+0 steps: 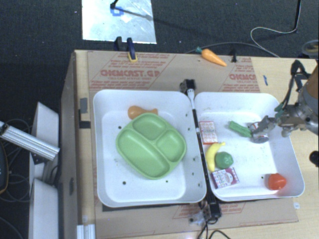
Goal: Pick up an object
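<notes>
My gripper [259,133] hangs low over the right bin [289,156], in its upper right part. Its tip is just right of a long green piece [239,129] and looks close to or touching that piece's right end; contact is unclear. Lower in the same bin lie a yellow banana [213,153], a green ball [224,159], a red and white packet [224,177] and a red tomato [276,181]. Another red and white packet [207,131] lies by the bin's left wall.
The left bin [107,148] holds a green divided plate [149,144] with an orange item [141,112] behind it. A carrot [213,57] and a blue clamp [130,49] sit on the cardboard behind the bins. The arm [304,108] enters from the right.
</notes>
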`<state>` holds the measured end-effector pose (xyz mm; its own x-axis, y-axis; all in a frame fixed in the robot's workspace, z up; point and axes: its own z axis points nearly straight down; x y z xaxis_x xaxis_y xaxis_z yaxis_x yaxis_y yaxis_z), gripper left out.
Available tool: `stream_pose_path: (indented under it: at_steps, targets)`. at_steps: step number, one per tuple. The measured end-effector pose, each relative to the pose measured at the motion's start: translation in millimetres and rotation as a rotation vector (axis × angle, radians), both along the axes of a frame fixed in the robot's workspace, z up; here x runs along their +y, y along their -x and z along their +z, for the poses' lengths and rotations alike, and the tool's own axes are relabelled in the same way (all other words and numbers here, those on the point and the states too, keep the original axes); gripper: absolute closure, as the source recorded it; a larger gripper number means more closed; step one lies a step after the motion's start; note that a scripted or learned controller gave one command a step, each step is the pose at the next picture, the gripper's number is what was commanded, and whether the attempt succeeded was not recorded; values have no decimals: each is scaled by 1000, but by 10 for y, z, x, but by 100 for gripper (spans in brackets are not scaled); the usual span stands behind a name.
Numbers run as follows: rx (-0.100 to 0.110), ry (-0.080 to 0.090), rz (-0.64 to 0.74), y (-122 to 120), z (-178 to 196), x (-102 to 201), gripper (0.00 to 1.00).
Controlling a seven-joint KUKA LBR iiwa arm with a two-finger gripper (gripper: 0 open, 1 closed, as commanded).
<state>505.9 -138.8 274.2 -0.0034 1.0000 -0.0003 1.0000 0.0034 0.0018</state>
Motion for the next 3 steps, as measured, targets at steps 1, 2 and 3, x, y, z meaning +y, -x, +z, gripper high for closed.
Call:
stream_pose_path:
  at_steps: [1,2,3]
  targets:
    - [0,0,-3,55,-1716,30,0]
    - [-1,0,-1,-673,-1898,-171,0]
    - [-2,1,2,-1636,-1889,-106,0]
